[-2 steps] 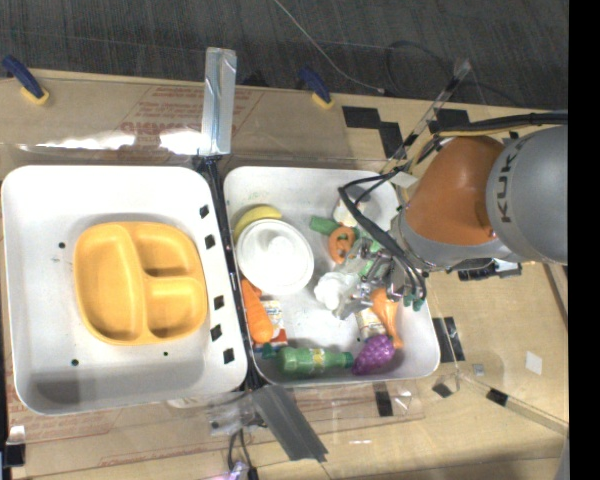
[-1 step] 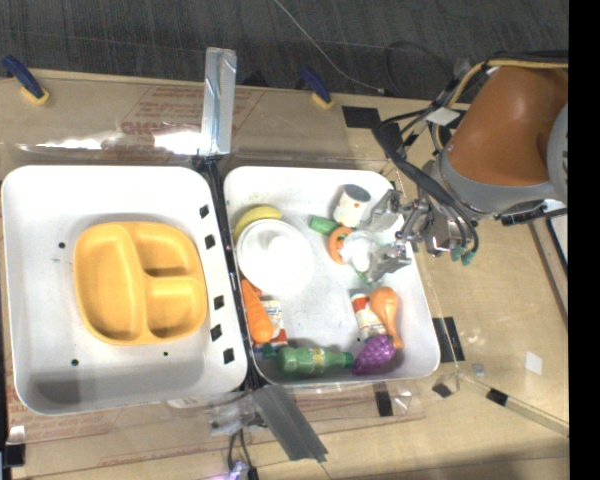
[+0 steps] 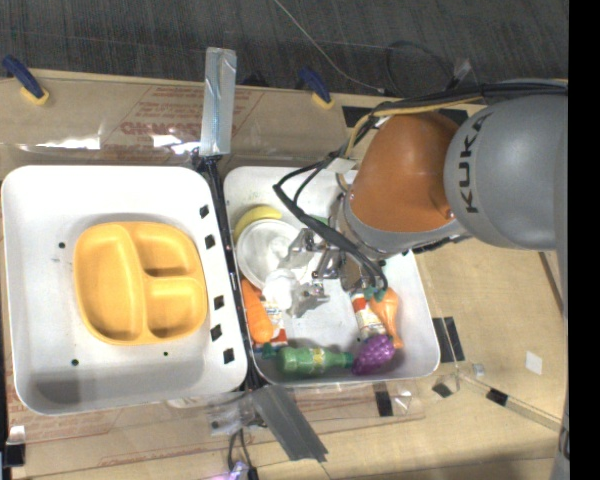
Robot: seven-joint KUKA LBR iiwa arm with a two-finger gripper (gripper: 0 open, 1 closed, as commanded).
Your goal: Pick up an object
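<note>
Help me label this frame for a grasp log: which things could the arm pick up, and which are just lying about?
Job: gripper; purple grapes, green bottle, carrot, round tin in the right bin.

Lying about: yellow divided tray, left bin.

A yellow divided tray (image 3: 140,280) sits alone in the left white bin (image 3: 40,203). Both bins rest on a cardboard sheet (image 3: 110,113) held at its top edge by blue clamps (image 3: 25,78). A strip of grey tape (image 3: 218,103) runs down between the bins. Beyond the cardboard lies dark carpet (image 3: 100,13), crossed by a thin white cable (image 3: 290,18).
</note>
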